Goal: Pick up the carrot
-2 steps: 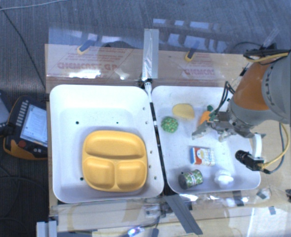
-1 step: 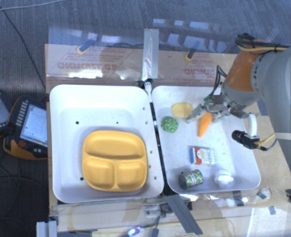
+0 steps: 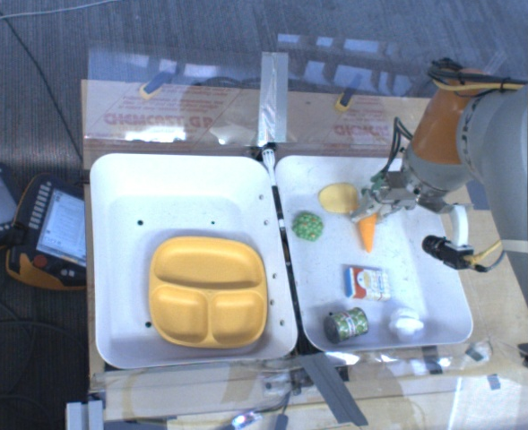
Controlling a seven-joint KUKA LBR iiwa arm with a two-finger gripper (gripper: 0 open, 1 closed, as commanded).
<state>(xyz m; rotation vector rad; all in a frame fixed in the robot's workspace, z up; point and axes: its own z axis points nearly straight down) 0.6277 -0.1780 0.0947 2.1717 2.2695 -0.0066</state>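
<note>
The carrot (image 3: 367, 231), small and orange with its point toward the near side, lies in the upper middle of the right bin (image 3: 443, 285). My gripper (image 3: 376, 204) reaches in from the right and sits right at the carrot's thick upper end, touching or nearly touching it. The gripper body hides the contact, so I cannot tell whether the carrot is held.
A yellow lumpy item (image 3: 338, 197) lies just left of the gripper, with a green ball-like item (image 3: 308, 227) further left. Nearer the front are a small carton (image 3: 366, 282), a green can (image 3: 346, 323) and a white piece (image 3: 407, 322). The left bin (image 3: 120, 195) holds a yellow divided plate (image 3: 208, 289).
</note>
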